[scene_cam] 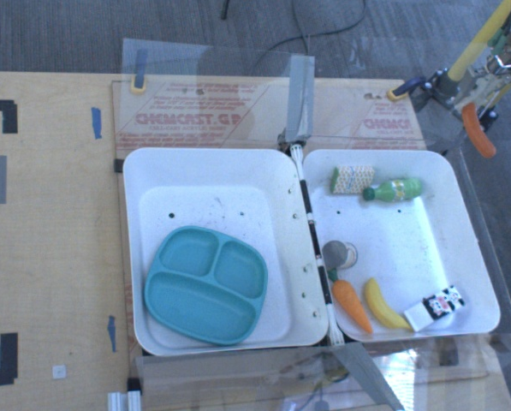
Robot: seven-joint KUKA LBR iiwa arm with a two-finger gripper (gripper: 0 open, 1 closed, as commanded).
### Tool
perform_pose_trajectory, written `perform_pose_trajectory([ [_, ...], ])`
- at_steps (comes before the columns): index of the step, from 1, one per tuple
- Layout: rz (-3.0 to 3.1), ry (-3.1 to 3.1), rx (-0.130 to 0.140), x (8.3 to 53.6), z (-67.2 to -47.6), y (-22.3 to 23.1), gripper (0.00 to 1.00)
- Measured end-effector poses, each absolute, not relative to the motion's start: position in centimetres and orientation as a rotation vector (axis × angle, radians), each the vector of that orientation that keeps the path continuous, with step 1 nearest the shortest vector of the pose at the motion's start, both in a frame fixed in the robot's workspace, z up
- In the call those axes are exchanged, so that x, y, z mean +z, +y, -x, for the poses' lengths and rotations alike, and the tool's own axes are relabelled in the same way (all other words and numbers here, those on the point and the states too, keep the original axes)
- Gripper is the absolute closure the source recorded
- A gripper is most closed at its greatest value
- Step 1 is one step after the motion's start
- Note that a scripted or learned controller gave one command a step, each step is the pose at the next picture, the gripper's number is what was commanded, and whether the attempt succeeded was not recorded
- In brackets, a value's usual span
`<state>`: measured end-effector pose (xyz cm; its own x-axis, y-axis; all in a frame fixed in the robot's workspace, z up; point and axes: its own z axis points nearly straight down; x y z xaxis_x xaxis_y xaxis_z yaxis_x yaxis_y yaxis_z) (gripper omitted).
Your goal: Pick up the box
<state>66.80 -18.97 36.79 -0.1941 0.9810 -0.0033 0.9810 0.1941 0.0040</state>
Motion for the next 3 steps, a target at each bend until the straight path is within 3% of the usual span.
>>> perform_pose_trajectory([
  [1, -1.990, 2.427, 0.000, 29.9, -66.8, -21.1, 1.00],
  [2, -2.202, 2.233, 0.002, 43.7, -66.7, -21.4, 1.00],
  [3, -2.388, 2.035, 0.001, 43.6, -66.8, -22.1, 1.00],
])
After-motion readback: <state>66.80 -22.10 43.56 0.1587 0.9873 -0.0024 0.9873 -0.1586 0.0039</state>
